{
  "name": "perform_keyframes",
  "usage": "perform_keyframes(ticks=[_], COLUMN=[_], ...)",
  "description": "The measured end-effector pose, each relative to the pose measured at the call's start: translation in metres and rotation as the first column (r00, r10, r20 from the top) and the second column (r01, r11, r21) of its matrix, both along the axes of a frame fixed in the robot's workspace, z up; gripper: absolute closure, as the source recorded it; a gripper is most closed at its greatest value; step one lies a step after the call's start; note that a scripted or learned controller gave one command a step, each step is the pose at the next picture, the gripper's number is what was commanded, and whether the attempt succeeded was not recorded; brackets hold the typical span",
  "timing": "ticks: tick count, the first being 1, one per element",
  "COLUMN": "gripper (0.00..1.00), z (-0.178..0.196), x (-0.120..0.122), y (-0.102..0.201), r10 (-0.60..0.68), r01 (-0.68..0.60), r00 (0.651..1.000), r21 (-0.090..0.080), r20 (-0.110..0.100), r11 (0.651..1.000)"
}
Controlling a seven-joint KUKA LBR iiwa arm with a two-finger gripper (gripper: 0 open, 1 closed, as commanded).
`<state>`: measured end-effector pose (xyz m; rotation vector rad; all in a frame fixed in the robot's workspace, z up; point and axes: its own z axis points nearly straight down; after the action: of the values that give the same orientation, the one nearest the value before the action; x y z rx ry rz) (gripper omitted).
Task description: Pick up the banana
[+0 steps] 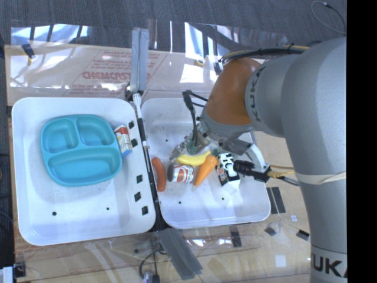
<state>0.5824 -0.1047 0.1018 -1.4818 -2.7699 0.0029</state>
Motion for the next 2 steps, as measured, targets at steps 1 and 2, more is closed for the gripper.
perform_keyframes(ticks=[1, 2], gripper=[1.0, 0.0], z=[0.0324, 0.0325], x=[0.0226, 0.0226], y=[-0.0033, -0.0032], r10=[0.017, 0.017], r01=[-0.017, -0.017], r00=[1.0, 1.0], r21=[0.002, 0.002], r20=[0.0, 0.0], r11=[1.0, 1.0])
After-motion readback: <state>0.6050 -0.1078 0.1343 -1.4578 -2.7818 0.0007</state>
